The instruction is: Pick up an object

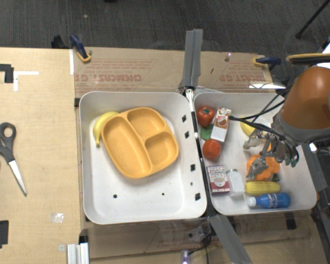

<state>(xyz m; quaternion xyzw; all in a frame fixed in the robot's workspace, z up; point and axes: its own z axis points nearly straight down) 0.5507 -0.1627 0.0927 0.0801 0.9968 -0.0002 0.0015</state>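
The end effector hovers over the orange toy at 3 o'clock; jaw state indeterminable; no pickup is evident.

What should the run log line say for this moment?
gripper: low in right bin | over orange toy | grasp: unclear | yellow plate: left bin

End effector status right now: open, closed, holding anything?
End effector: cannot be told; it sits low in the right bin over an orange item.
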